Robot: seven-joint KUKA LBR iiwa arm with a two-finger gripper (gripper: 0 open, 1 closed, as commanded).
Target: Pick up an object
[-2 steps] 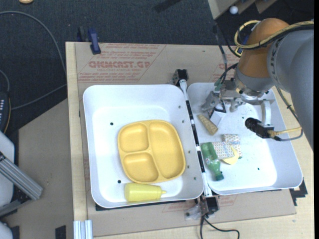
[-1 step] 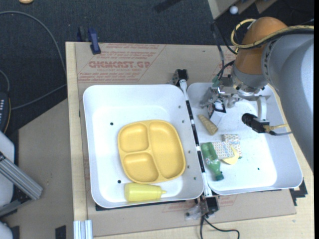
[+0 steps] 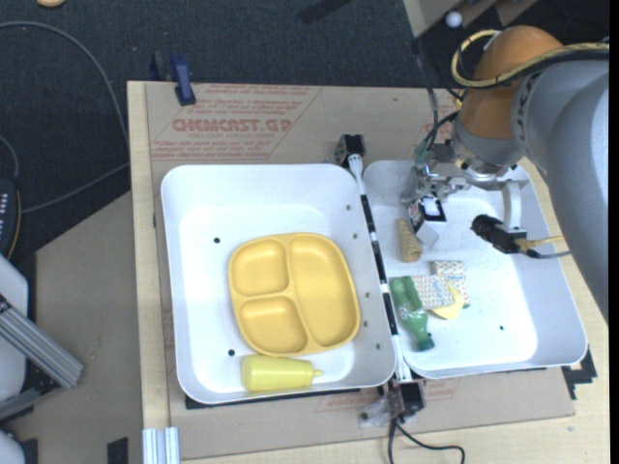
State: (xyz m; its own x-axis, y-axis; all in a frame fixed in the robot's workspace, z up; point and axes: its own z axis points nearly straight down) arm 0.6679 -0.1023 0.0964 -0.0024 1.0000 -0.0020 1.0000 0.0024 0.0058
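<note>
My gripper low at back-left corner of right bin; can't tell grip state. Tan cork-like piece just below it. Green bottle, foil packet nearer front. Yellow tray in left bin.

Dark carpeted floor far left of the hand, thin grey cable across it, cardboard-topped counter beneath, even light.
</note>
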